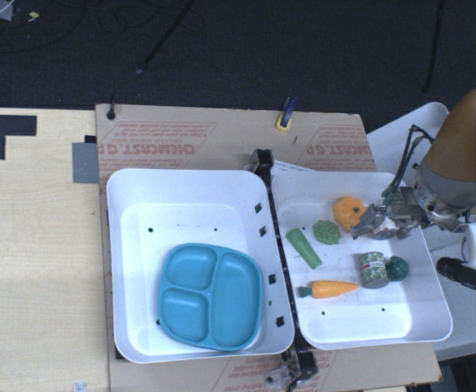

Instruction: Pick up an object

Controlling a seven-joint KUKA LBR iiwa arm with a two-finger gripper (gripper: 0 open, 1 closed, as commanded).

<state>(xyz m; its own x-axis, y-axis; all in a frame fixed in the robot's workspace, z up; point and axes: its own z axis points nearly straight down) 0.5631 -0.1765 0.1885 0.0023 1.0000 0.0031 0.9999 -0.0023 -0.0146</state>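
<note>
Two shallow white plastic bins sit side by side on a sheet of brown printed cardboard (221, 141) laid over the pale wooden worktop (33, 260). The left bin (131, 194) carries a light blue three-compartment plastic plate (211, 296), lying low in the bin toward 6 o'clock. The right bin (417, 317) has the small objects: a round orange toy fruit (349, 212) near its middle top, a bumpy green broccoli-like ball (327, 233) just beside it at 7 o'clock, a flat green stick-shaped piece (304, 248) lying at a slant toward 8 o'clock of that ball, an orange toy carrot with a green tip (330, 289) lying roughly level toward 6 o'clock, a small tin can with a green label (373, 269) on its side, and a dark green round toy (397, 268) touching the can at 3 o'clock. The grey arm with its orange band (456, 141) comes in from 3 o'clock, and its metal end effector (371, 224) hangs just beside the orange fruit at 4 o'clock, above the can; whether its fingers are spread or closed I cannot tell, and nothing can be seen between them
</note>
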